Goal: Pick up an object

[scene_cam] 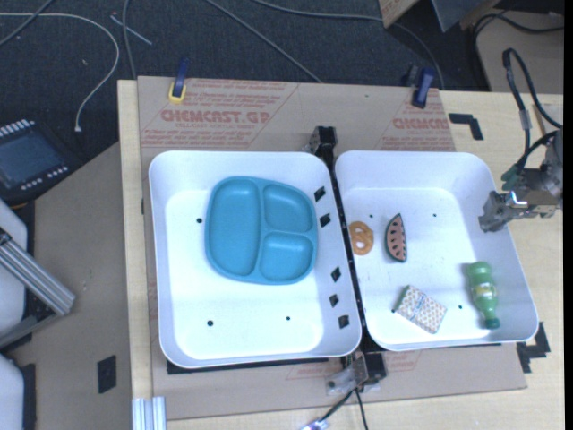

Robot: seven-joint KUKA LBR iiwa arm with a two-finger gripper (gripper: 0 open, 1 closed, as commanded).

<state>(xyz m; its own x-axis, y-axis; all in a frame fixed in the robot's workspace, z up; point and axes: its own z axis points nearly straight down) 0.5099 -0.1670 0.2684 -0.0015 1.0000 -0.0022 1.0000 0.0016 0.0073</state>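
Two shallow white plastic bins sit side by side on a pale wooden bench (269,106), seen from above at a slant. The left bin (179,312) holds a sky-blue divided plastic plate (261,229). The right bin (448,173) holds four small things: a tan pretzel-shaped toy (361,237) near the dividing wall, a watermelon-slice toy with a dark rind (396,238) just beside it, a small patterned square packet (421,309) nearer the front, and a green plastic bottle (483,295) lying on its side by the right wall.

The grey gripper (498,213) hangs at the right bin's right rim, above and apart from every object. Whether its jaws are spread or closed cannot be told from this angle, and nothing is visible between them.

Judging the step: choosing a target and descending. The bottle is nearest; a good grasp would likely straddle its narrow width, centred on the body, clear of the bin wall.

The bench board carries printed red lettering and blue clamps (180,86) at its far edge. Dark carpet with loose cables (89,34) lies beyond.
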